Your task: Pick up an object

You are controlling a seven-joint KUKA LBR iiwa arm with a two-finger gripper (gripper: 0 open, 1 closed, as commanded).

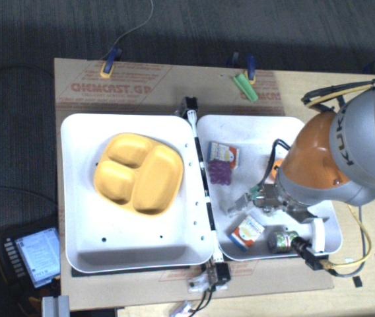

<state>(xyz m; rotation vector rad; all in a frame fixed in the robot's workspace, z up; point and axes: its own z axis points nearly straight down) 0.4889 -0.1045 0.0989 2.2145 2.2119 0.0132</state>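
- The bench [293, 84] bears two white bins side by side; the left bin [82, 243] sits toward nine o'clock, the right bin [253, 125] toward three o'clock, their inner rims touching along the middle
- In the left bin a large yellow lumpy thing [138, 172], like a cluster of buns, lies a little toward twelve o'clock of that bin's middle
- The arm [333, 157], grey with its orange band, reaches in from three o'clock over the right bin; the gripper [261, 197] hangs low near that bin's middle; whether it is parted or closed cannot be told here, and nothing can be seen held in it
- At eleven o'clock of the gripper lie a small white and orange packet [222, 154] and, just beside it, a purple thing [219, 172]
- At seven o'clock of the gripper lies a small white, orange and blue carton [247, 232]; at five o'clock, a small greenish can [282, 241] on its side
- A green marker [245, 88] rests on the bench beyond the right bin, at twelve o'clock
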